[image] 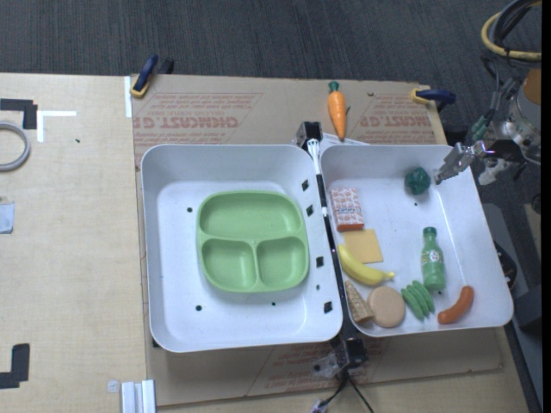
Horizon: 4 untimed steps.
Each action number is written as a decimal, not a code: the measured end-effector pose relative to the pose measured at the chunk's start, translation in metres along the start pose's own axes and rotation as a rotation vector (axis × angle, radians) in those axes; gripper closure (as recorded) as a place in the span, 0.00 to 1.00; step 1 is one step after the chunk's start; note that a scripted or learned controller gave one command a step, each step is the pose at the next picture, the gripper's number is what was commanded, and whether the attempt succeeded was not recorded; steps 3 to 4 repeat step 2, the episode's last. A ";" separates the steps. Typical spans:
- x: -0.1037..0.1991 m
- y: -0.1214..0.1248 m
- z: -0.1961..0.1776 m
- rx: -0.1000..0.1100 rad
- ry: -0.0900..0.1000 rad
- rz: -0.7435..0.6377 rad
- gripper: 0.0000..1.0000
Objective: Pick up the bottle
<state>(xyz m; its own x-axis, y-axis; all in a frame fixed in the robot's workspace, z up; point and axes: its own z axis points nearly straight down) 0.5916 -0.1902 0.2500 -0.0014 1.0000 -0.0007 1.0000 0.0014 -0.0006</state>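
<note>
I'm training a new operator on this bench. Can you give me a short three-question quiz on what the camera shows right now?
1. True or false: the green bottle lies in the right bin.
2. What sits in the left bin? A) carrot B) green plate C) sausage
3. Fill in: the gripper is over the right bin's far ____ corner.

Key: 1 true; 2 B, the green plate; 3 right.

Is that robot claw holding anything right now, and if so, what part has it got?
Nothing is held. The gripper hangs at the right bin's far edge, near a dark green ball. The bottle stands untouched further down the bin.
</note>
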 end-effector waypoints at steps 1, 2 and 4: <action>-0.026 -0.055 0.150 0.009 0.014 0.105 0.00; -0.030 -0.055 0.139 0.001 0.003 0.109 1.00; -0.030 -0.055 0.139 0.001 0.003 0.109 1.00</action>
